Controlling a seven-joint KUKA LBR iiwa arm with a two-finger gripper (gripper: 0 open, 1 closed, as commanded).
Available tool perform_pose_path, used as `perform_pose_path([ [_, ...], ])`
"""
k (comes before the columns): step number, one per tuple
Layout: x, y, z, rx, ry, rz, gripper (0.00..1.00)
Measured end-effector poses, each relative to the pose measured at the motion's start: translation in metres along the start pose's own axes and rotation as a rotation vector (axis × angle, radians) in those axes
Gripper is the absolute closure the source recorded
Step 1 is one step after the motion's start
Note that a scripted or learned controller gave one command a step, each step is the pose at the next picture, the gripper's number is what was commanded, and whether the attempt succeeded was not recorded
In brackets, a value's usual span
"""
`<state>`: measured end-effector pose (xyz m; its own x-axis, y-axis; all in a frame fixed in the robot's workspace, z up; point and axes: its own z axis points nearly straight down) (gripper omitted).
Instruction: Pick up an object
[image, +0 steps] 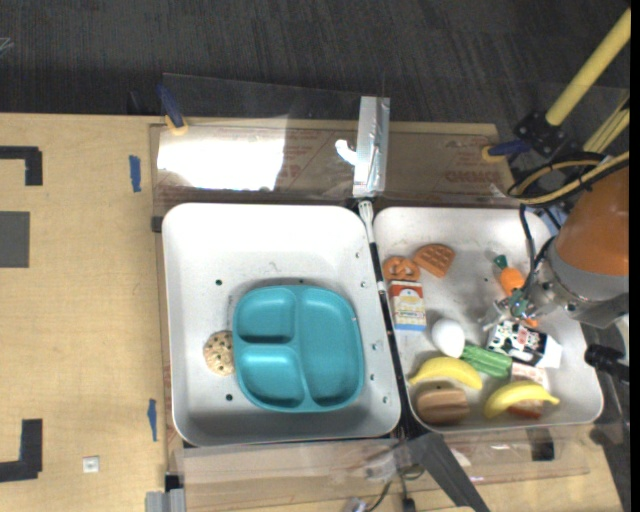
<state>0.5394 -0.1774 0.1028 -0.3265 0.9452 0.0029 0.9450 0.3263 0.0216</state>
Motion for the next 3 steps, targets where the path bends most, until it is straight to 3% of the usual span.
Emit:
perform_pose_path([
  [1, 0.108, 0.040, -0.134, 0.007, -0.005, 0.046, 1.00],
  [2, 0.095, -0.015, -0.331, 0.004, -0.012, 0.062, 1.00],
  [3, 0.129, 0.043, -0.143, 0.031, 0.002, -0.057, 1.00],
])
